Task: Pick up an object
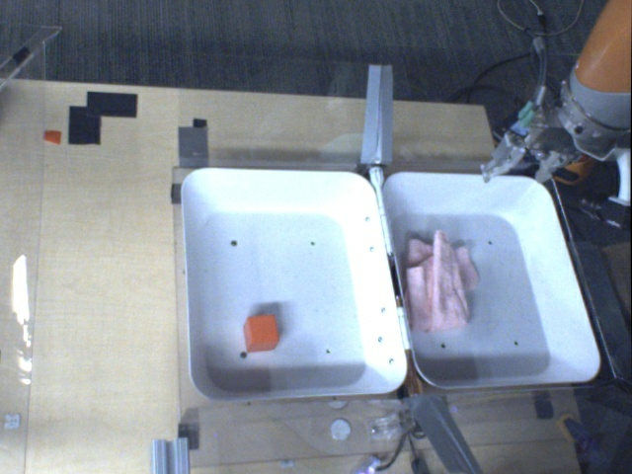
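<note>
pink crumpled cloth (440,282) lying near the centre of the right bin (563,265); orange block (262,333) at the lower left of the left bin (197,265). gripper (520,158) above the right bin's far rim, fingers spread apart, holding nothing.

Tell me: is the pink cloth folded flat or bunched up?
Bunched up. The pink cloth lies in lengthwise ridges and creases in the right bin.

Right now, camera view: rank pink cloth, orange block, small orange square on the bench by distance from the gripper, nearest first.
From the gripper, over the right bin's far edge:
1. pink cloth, in the right bin.
2. orange block, left bin, near corner.
3. small orange square, on the bench, far left.
</note>
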`<move>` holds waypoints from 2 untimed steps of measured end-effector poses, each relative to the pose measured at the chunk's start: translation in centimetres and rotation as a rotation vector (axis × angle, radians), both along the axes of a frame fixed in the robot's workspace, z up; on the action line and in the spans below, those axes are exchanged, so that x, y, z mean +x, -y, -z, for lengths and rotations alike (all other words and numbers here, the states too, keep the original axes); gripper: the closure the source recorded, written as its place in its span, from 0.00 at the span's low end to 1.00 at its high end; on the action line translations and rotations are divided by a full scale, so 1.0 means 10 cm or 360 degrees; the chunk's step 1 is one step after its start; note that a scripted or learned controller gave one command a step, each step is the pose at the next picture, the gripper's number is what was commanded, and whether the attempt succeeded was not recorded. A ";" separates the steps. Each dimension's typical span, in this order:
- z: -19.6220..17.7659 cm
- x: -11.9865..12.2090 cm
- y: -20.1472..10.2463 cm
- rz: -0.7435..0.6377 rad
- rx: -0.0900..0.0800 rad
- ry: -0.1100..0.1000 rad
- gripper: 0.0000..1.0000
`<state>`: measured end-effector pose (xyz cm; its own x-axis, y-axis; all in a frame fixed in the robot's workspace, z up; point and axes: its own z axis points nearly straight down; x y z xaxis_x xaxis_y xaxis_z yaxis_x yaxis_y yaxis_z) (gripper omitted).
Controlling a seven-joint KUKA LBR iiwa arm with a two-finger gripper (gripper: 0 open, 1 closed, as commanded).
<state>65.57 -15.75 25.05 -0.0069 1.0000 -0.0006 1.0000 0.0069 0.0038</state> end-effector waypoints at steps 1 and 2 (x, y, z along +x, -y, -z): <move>0.84 -0.52 -0.33 0.0035 0.0001 0.0000 0.00; 1.52 -0.72 -0.38 -0.0068 -0.0001 0.0016 0.00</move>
<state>58.34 -11.93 9.81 -0.0498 0.9988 -0.0017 0.9987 0.0498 0.0136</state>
